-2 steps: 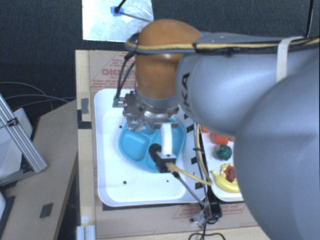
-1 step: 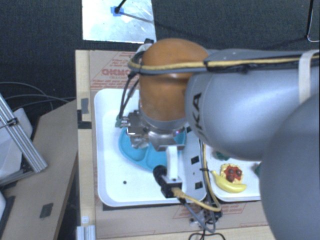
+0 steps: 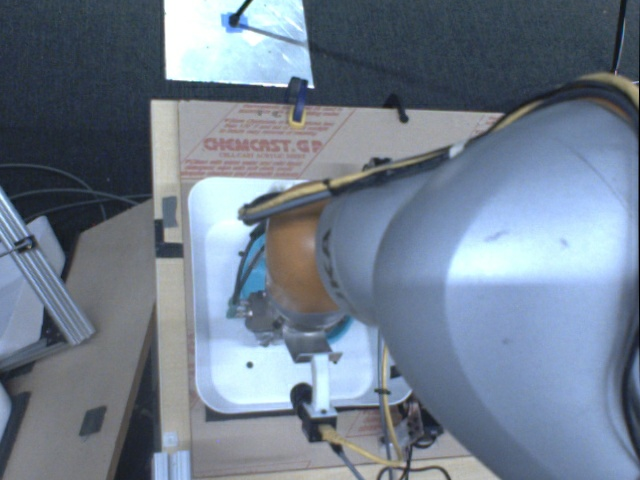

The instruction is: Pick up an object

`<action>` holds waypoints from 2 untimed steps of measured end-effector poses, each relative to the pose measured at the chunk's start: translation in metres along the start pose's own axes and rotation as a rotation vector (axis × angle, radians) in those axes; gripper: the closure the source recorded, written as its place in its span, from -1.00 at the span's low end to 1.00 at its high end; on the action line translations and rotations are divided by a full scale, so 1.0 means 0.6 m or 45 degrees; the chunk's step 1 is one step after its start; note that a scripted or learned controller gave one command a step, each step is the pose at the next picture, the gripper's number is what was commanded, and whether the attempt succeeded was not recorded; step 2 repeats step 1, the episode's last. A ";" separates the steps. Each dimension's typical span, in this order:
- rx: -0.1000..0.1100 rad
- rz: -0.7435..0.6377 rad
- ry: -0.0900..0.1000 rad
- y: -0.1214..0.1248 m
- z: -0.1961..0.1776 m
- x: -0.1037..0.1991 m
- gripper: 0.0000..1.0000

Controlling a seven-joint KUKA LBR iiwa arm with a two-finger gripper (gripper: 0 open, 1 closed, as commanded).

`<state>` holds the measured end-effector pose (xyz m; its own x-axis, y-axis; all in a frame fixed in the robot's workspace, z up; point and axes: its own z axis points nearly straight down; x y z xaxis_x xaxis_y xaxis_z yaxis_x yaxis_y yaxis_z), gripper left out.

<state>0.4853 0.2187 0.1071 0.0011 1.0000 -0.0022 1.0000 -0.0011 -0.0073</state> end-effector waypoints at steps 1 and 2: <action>-0.021 -0.005 0.008 0.045 -0.164 0.008 1.00; -0.021 -0.005 0.008 0.045 -0.164 0.008 1.00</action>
